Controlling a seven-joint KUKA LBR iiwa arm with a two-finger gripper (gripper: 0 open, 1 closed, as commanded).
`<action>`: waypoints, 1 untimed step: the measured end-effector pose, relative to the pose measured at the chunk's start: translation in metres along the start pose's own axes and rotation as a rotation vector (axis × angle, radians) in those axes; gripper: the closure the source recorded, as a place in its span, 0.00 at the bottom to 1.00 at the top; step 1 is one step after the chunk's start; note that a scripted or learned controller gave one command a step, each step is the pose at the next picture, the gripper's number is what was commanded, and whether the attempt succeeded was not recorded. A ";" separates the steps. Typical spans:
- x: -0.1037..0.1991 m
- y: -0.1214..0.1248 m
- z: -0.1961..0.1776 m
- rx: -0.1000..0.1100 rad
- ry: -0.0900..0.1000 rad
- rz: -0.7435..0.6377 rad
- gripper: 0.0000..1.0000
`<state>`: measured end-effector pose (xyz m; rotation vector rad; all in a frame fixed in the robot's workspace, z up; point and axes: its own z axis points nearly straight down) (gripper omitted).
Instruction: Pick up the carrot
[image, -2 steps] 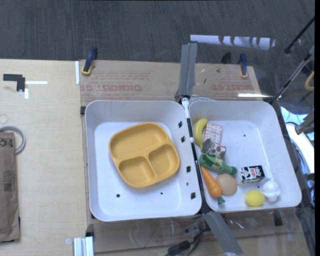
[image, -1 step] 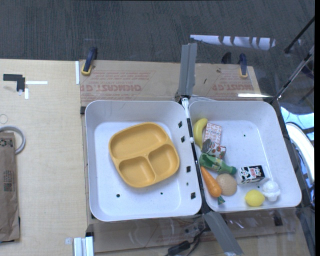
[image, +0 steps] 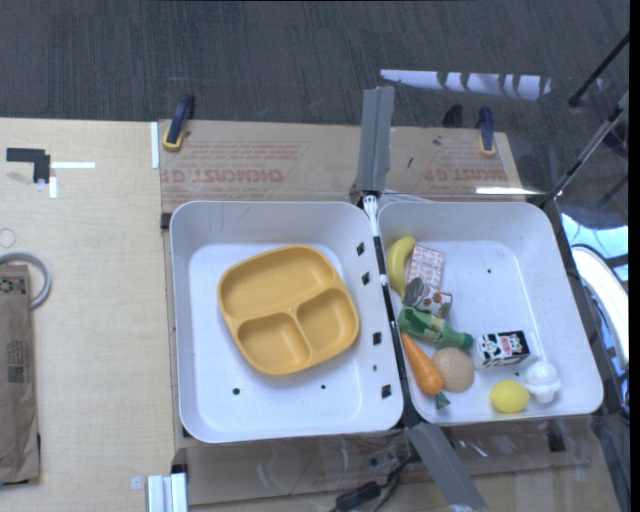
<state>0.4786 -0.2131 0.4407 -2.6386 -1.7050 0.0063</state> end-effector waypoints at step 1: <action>0.000 0.000 0.001 0.001 -0.001 0.255 0.00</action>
